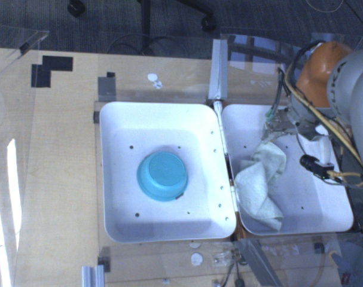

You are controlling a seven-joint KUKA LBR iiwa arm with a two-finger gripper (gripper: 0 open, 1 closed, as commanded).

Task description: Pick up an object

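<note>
The robot's hand (275, 123) is hanging over the top of the right bin (342, 217), just above a white cloth (260, 187). I cannot tell if it is gripping anything, because wires and arm parts are covering it. The cloth is lying crumpled in that bin, stretching from the hand down toward the bin's near-left corner. A blue bowl (162, 176) is sitting upside down in the left bin (118, 220), much farther away, so the cloth is probably the easier thing to grab.
</note>
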